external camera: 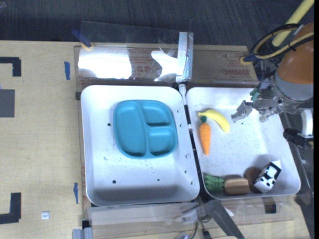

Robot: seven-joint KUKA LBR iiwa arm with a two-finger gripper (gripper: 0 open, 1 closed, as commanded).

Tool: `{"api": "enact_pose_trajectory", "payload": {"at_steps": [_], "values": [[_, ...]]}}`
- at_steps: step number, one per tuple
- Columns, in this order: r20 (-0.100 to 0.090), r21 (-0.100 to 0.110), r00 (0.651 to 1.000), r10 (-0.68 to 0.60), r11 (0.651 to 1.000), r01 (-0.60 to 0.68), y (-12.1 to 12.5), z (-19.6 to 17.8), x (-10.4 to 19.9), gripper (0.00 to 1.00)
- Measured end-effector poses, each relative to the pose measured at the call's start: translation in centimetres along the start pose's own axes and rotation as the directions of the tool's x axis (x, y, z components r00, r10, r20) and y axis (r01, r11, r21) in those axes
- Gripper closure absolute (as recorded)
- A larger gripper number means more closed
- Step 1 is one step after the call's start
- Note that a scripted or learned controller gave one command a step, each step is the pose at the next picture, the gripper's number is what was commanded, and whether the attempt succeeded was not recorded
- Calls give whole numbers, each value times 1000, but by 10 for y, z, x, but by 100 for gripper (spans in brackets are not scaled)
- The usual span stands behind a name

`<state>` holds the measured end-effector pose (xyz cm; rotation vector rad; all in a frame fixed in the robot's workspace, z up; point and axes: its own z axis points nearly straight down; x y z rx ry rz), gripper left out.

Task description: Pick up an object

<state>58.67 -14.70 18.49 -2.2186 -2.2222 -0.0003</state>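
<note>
Banana (215, 119) just left of the gripper (251, 109), gripper's grasp state unclear.

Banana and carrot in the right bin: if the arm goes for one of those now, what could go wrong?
The banana and carrot lie touching, so closing on one may nudge or drag the other. Both sit close to the right bin's left wall, which could block a finger. The gripper hovers beside the banana's end, not over its middle; a grasp there may slip.
</note>
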Motion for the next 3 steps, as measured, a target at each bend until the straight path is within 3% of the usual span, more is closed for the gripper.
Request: {"api": "enact_pose_trajectory", "payload": {"at_steps": [1,2,3], "values": [[3,-9,999,-39,999,39,45,97,38,0],[3,-12,999,-39,999,39,45,86,39,100],[-3,-10,998,63,998,-63,39,-4,130,100]]}}
